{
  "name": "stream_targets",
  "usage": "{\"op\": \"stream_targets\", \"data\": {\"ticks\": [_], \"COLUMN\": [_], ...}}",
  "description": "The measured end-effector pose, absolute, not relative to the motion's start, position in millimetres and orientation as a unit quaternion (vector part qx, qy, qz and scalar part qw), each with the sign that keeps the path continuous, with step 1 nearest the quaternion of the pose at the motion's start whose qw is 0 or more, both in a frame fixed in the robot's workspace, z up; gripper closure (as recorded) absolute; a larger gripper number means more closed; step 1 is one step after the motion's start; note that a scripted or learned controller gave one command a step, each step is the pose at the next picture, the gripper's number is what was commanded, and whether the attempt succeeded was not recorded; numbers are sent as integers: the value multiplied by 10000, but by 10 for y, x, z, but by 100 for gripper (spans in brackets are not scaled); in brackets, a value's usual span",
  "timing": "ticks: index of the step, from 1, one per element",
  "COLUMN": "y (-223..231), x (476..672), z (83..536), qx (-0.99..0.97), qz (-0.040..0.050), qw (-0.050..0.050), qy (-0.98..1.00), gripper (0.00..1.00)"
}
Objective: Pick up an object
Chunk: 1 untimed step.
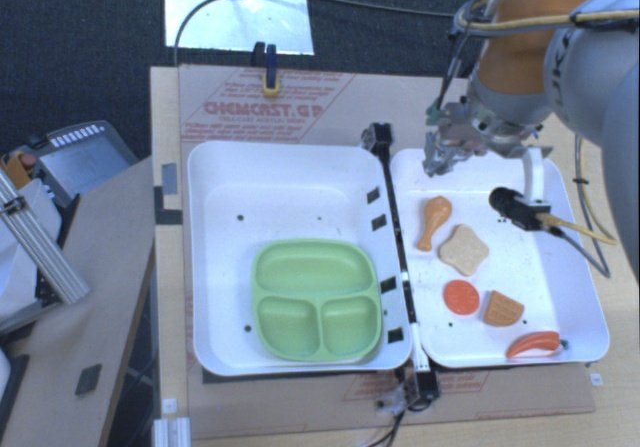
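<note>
Claw (440, 163) of the grey arm is being held low over the far left corner of the right-hand shallow white bin (585, 280), just above the bin floor; whether it is released or clenched cannot be told, and nothing is being seen between its tips.

Going from the left, the left-hand shallow white bin (230, 205) is being occupied by a light green plastic tray with three compartments (317, 299), lying flat toward its near right corner. The two bins are being carried side by side on a table (165, 115) covered with brown cardboard.

In the right-hand bin, a tan toy chicken drumstick (432, 221) is lying just below the claw, apart from it. Beside it to the right a beige toy slice of bread (464, 250) is resting, with a round red disc (461, 297) nearer the camera. A small orange-brown wedge (502, 309) is sitting just right of the disc, and a red-orange toy sausage (533, 344) is lying near the front right corner.
</note>
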<state>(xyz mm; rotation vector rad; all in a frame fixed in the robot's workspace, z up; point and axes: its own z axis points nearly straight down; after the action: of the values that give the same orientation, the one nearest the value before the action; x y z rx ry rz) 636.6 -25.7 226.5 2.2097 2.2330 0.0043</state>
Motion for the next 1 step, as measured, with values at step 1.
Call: {"op": "stream_targets", "data": {"ticks": [1], "y": [299], "x": [6273], "z": [2169], "qx": [7035], "qz": [8], "qw": [-7], "qy": [7107], "gripper": [100]}}
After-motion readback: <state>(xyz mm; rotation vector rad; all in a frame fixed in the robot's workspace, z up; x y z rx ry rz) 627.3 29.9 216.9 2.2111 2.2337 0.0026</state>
